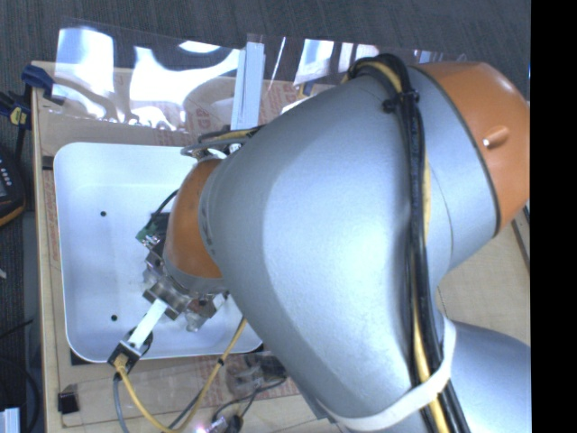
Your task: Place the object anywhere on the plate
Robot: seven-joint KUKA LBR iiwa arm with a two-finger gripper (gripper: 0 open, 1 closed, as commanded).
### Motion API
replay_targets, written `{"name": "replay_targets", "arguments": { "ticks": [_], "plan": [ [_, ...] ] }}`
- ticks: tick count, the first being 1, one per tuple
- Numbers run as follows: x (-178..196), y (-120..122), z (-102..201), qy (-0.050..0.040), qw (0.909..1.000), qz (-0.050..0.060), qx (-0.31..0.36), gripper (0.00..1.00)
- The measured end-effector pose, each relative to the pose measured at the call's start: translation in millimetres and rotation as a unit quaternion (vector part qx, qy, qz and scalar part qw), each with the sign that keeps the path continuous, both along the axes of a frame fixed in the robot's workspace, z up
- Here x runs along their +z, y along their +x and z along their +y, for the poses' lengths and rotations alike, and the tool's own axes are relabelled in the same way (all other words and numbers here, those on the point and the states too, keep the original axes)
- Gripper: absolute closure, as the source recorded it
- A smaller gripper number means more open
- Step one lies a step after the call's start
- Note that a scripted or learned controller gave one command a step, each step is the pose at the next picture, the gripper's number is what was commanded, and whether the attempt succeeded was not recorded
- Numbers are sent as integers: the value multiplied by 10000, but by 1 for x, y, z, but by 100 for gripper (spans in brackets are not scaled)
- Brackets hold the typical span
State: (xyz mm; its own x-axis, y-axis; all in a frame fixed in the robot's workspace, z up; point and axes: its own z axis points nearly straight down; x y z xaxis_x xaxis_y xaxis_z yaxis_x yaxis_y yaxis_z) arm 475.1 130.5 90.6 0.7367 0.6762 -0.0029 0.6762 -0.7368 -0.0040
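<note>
**Arm hogging the whole left bin**

The big grey arm (pixel 361 242) leans across the shallow white bin (pixel 90 233), its gripper (pixel 176 300) low around 7 o'clock. Honestly can't tell the gripper's state. The object and plate are probably hidden under that bulk.

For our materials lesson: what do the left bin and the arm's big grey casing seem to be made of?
Left bin: likely white plastic with a smooth matte finish and softly rounded corners. Grey casing: painted metal or hard plastic, with a satin sheen and soft highlights; which one is unclear.
</note>
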Motion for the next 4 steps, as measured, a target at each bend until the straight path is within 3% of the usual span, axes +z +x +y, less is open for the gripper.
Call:
{"name": "replay_targets", "arguments": {
  "ticks": [1,2,3,4],
  "plan": [
    [101,28,-57,0,9992,-8,391,0],
    [0,-1,36,-3,9993,6,361,0],
    [112,9,-50,1,9984,-6,565,0],
    [-1,-1,26,-6,9917,9,-1287,0]
  ]
}}
